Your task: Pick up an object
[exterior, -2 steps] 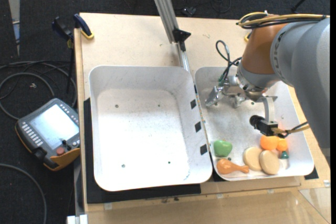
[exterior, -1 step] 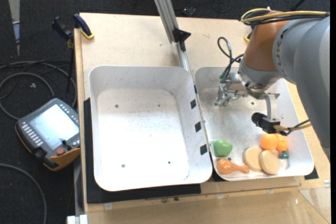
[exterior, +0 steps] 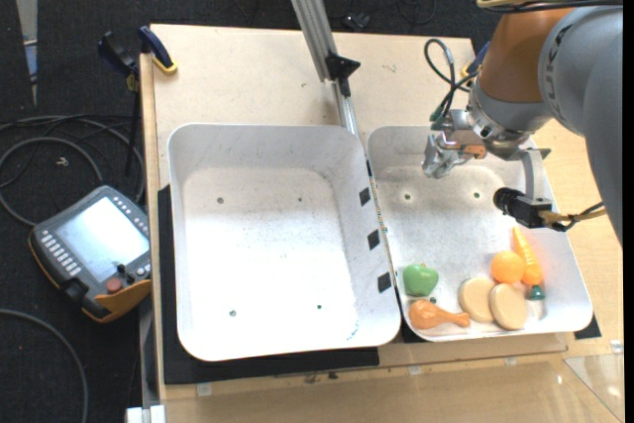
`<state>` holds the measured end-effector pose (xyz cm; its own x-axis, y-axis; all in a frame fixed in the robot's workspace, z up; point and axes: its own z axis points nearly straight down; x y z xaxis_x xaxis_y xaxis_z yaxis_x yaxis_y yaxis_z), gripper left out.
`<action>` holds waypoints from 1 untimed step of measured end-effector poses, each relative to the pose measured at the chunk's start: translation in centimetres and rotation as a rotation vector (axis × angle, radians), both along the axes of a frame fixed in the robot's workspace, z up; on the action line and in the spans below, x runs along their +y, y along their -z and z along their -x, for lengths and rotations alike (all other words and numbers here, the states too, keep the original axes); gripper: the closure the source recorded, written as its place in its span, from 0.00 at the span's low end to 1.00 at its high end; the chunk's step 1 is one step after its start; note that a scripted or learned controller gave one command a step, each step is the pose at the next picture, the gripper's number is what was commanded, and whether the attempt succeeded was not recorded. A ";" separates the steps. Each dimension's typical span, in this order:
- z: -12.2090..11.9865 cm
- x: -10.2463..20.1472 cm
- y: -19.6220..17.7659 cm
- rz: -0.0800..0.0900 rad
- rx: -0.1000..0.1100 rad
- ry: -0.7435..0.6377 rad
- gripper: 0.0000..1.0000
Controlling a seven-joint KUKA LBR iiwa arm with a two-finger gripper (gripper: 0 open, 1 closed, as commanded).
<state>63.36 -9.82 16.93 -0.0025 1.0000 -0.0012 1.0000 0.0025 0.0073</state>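
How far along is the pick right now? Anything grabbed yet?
Nothing looks picked yet. The gripper is over the far end of the right bin, with no item seen between its fingers. The toy foods, a green pepper, orange ball, carrot and drumstick, lie at the bin's near end. Left: move there, descend, grasp, lift.

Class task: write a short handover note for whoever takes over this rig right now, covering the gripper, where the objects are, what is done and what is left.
Gripper: above the far end of the right bin, nothing visibly held.
Objects: green pepper, drumstick, two pale rounds, orange and carrot clustered at that bin's near end.
Done: no pick yet.
Left: move to the cluster, grasp one, lift.
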 end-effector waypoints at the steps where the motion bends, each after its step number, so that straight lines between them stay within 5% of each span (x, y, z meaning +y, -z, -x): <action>1: -0.2 0.0 -4.6 0.000 0.002 0.000 1.00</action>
